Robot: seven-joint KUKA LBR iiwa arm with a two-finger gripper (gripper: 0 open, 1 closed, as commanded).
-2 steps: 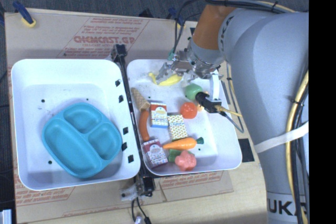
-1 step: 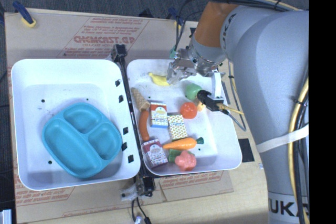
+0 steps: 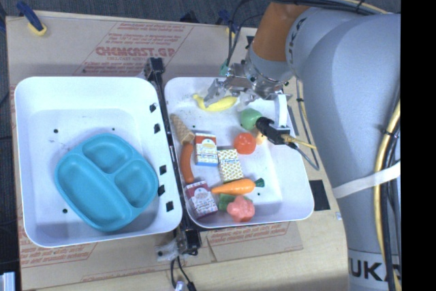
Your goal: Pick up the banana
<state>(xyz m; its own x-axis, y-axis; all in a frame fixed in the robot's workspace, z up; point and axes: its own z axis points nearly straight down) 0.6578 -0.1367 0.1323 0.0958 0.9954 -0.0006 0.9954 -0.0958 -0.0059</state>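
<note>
One banana (image 3: 219, 104), yellow and curved, is seen lying at the far end of the right bin (image 3: 294, 182), close to the bin's back wall. The gripper (image 3: 228, 88) is positioned directly over it, and its fingers (image 3: 216, 90) are lowered to the fruit; whether they are spread or closed on it cannot be told (the wrist hides the tips). Just to the right of the banana a green fruit (image 3: 250, 118) is found, and nearer the camera a red tomato (image 3: 244, 143). Two small cartons (image 3: 206, 150) are set mid-bin, with a carrot (image 3: 234, 187) and a pink item (image 3: 240, 209) beyond them towards the front wall. A blue divided plate (image 3: 105, 178) is held in the left bin (image 3: 27, 146). Both bins are carried side by side on the worktop (image 3: 102, 44).
</note>
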